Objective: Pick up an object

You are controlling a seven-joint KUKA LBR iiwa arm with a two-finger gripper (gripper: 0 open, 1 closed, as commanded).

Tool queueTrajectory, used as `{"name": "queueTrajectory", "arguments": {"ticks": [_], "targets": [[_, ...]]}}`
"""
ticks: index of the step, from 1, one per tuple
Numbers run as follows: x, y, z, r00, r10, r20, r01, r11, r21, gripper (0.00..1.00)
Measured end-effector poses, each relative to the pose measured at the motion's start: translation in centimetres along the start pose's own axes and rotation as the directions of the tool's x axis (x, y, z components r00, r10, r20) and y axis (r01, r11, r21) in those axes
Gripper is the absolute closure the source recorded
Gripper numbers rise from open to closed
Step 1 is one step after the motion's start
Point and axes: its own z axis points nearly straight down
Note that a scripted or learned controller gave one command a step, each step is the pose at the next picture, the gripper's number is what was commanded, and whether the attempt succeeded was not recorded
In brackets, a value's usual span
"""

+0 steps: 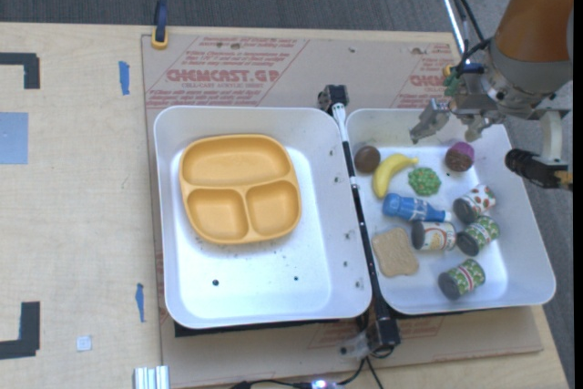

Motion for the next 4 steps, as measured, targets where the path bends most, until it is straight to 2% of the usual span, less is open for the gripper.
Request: {"name": "queueTrajectory", "arguments": {"ticks": [1,2,3,4], "targets": [[-2.0,3.7,14.8,1.0,0.001,0.0,-0.001,1.0,0.004,0.0],[0.3,2.7,15.1,1.0,0.006,0.015,-0.006,1.0,-0.009,0.0],[-0.3,-0.6,15.3,1.0,0.001,0.002,-0.001,1.0,-0.007,0.0],[0.1,-5.2,15.3,1.0,0.0,0.001,0.0,1.0,-0.006,0.0]]}}
